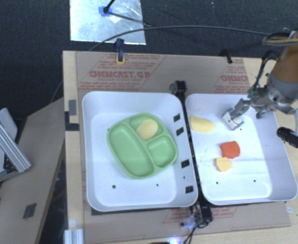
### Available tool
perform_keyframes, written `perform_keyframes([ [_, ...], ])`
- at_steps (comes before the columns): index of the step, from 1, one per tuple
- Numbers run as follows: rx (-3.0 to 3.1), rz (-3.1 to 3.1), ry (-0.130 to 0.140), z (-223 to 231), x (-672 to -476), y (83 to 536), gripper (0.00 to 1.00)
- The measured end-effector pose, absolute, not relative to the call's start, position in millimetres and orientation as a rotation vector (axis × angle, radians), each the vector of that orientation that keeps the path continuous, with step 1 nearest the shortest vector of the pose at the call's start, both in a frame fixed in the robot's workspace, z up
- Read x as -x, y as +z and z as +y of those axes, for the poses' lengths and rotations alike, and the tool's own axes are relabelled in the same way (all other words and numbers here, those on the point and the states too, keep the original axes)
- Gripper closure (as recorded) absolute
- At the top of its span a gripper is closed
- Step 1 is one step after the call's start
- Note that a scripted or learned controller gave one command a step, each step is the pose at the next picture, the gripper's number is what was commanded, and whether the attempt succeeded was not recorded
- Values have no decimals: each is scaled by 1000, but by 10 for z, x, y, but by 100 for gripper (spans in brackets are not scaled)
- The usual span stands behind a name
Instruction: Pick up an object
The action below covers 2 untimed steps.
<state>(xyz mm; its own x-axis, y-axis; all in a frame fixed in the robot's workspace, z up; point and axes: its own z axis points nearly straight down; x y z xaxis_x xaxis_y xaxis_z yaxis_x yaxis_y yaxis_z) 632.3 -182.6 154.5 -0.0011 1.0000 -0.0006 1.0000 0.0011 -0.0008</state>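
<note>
Desk (154, 65) carries two white bins side by side. Left bin (100, 187) holds a green divided plate (133, 159) with a yellow piece (147, 129), so nothing loose there. Right bin (271, 187) has my targets: pale yellow piece (201, 124), red piece (230, 149), small yellow piece (223, 163). My gripper (232, 120) hangs over the right bin near the pale piece, holding nothing; can't tell the jaws' state.

Even, bright overhead light; both bins glow pale left of the claw (234, 121). Glare whitens a foil sheet (106, 13) far up-left; shadows soft, focus slightly grainy.
</note>
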Motion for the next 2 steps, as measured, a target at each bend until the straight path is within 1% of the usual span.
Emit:
perform_keyframes([
  [1, 2220, -2223, 1, -1838, -6350, 1129, 0],
  [2, 2223, -2228, -4, -1845, -6374, 1286, 100],
])
